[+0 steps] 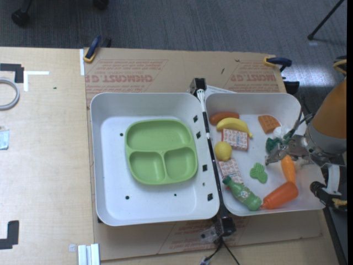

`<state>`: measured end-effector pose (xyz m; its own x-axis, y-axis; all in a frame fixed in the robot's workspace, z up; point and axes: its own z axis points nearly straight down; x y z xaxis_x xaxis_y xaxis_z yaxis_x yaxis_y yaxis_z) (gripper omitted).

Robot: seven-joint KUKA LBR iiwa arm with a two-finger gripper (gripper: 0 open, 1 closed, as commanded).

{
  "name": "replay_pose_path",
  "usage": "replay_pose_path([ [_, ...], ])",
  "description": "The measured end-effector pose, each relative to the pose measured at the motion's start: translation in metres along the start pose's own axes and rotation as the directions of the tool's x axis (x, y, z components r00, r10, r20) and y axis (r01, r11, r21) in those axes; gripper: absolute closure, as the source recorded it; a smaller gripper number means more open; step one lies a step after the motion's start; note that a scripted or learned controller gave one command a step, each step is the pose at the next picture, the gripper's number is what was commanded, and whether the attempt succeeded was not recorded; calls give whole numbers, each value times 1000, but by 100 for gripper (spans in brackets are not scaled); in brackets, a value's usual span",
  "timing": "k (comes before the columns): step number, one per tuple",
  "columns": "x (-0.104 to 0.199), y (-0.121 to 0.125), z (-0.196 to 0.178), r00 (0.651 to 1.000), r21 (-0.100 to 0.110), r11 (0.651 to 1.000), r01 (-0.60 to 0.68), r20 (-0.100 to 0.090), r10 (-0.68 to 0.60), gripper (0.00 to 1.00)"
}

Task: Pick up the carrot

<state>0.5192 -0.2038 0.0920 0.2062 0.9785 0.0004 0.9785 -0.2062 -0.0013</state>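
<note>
The carrot (pixel 280 195) lies near the front edge of the right bin (pixel 251 99), its narrow end touching a green bottle (pixel 243 194). The gripper (pixel 278 150) hangs just behind it (whether it is wide or narrow I cannot tell), beside a smaller orange piece (pixel 288 168). The left bin (pixel 105 164) holds a green tray (pixel 160 150).

A dark grey carpet (pixel 182 15) covers the floor beyond the far edge of the bench. At the far left corner of the view stand the black wheeled feet of a chair base (pixel 60 4). A thin black pole (pixel 329 20) slants across the carpet at the far right. Pale light falls on the carpet near the bench's far right corner.
</note>
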Motion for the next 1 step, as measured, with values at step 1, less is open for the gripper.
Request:
replay_pose_path([
  [1, 0, 1, -10, 1000, -1, 1000, -3, 0, 3, 100],
])
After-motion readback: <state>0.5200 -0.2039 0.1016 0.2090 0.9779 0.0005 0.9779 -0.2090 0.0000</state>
